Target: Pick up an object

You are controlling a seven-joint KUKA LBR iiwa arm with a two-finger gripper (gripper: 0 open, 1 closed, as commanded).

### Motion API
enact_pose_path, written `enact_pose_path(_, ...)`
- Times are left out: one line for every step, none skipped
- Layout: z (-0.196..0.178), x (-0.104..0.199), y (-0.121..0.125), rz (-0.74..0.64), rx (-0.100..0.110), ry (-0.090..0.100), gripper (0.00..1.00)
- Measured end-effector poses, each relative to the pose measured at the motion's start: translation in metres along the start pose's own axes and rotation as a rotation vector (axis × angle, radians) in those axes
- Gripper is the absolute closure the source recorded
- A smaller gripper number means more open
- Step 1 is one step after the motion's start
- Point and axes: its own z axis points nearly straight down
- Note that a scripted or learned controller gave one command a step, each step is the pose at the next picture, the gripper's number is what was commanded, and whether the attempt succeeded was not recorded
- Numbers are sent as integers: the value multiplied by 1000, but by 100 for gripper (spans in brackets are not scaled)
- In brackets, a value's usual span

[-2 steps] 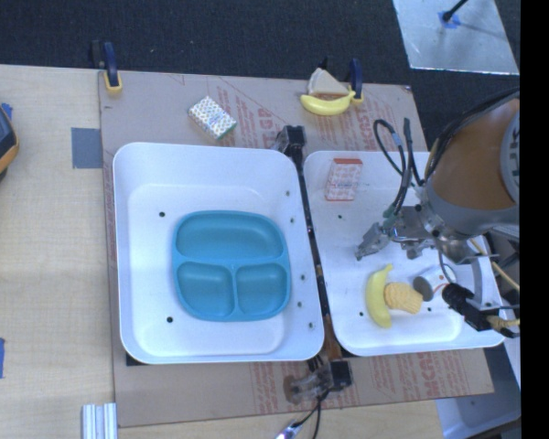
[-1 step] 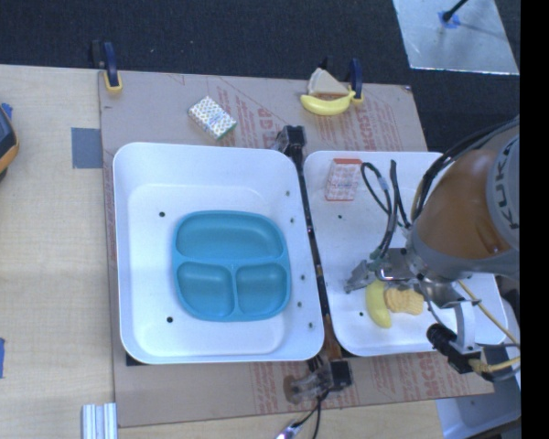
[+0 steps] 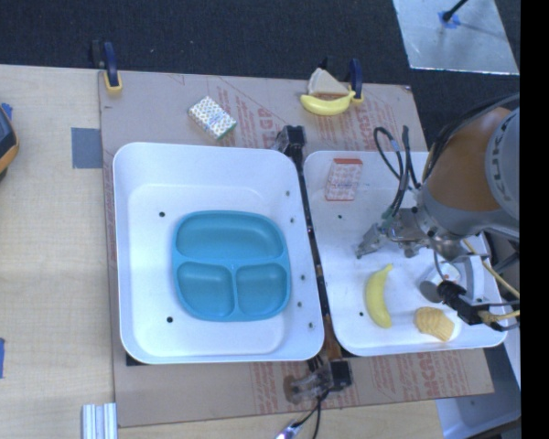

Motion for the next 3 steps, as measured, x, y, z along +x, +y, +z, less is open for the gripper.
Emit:
enact_pose_path(1, 31, -51, 0, 3, 1, 0)
enact_pose_path(-9, 30, -51, -3, 5, 0, 100)
enact_pose_path(-100, 89, -31, 0, 0, 1, 100)
